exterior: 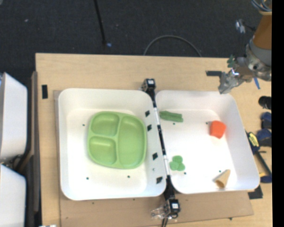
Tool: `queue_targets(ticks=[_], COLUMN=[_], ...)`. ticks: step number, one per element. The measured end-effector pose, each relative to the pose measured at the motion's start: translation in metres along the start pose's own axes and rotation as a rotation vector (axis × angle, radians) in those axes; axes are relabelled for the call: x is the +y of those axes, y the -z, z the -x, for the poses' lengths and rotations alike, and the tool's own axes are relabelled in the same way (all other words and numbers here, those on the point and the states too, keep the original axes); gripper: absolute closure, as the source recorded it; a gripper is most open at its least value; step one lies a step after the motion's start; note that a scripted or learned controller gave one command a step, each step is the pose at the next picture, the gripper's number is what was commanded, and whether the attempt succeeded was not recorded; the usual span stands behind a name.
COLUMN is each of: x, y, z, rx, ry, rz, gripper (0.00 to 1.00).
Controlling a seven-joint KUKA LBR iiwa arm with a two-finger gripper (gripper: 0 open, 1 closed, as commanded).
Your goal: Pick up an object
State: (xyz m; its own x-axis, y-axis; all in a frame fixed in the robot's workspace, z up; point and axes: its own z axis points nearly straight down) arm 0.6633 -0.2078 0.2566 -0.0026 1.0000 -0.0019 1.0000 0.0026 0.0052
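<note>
Wooden bench (109,70) bears unlabelled bins; gripper (226,85) above right bin (236,112), state unclear.

on the desk (104,70) two bins sit side by side, touching along the middle. the left bin (71,103) holds a tray (117,139) near its centre. in the right bin (236,112), a strip (171,116) lies at the far left corner, a block (217,129) right of centre, a disc cluster (177,163) near the left wall toward the front, and a cone (223,178) at the front right. the pincer (226,85) hangs over the bin's far right rim, apart from everything inside.
</note>
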Motion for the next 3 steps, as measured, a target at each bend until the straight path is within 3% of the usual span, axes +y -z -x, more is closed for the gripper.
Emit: queue_targets(ticks=[2,3], x=[0.001,-0.002], y=[-0.015,-0.004], z=[-0.090,-0.144], rx=[0.002,0.003], ry=[0.002,0.004], rz=[-0.005,-0.004], gripper=[1.00,1.00])
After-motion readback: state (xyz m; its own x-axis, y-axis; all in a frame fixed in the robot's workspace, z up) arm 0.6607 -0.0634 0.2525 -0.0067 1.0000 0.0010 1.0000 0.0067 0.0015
